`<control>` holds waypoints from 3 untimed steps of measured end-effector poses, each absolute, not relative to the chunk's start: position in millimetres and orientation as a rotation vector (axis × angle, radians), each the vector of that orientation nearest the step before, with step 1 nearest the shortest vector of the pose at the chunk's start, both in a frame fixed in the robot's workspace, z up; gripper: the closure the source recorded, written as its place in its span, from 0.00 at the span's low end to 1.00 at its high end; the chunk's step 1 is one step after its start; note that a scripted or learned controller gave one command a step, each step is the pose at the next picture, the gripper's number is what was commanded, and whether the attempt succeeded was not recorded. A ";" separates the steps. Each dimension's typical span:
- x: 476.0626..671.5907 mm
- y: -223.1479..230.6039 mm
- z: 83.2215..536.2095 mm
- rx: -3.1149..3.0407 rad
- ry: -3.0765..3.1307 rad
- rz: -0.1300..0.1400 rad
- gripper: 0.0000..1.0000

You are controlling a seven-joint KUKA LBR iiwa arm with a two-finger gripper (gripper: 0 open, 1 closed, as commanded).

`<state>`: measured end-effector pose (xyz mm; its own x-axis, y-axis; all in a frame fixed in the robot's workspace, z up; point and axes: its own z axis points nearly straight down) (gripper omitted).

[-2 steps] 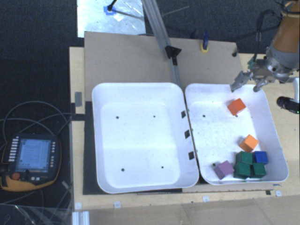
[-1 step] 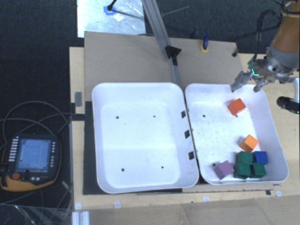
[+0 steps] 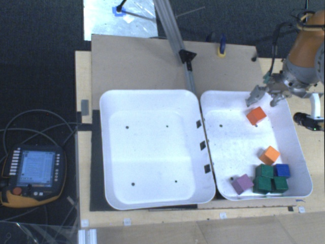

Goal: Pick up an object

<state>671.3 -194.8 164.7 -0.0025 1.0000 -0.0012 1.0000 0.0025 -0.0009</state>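
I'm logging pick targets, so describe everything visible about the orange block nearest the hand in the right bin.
The orange block is a small cube with a plain, matte look, reddish orange and darker than the paler orange cube lower in the same bin. It lies on the floor of the right bin in its upper part, turned at a slant to the bin's walls. It sits alone, apart from the other blocks. The hand is just above it in the view, its fingers spread, not gripping it.

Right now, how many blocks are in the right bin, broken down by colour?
Orange blocks: 2
Green blocks: 3, tightly clustered
Blue block: 1
Purple block: 1
Total: 7, all in the right bin
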 end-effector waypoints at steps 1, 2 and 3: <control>671.0 -194.7 102.3 2.218 2.228 -0.004 0.00; 671.9 -194.6 91.0 2.214 2.226 -0.001 0.00; 673.1 -195.0 103.1 2.207 2.227 0.001 1.00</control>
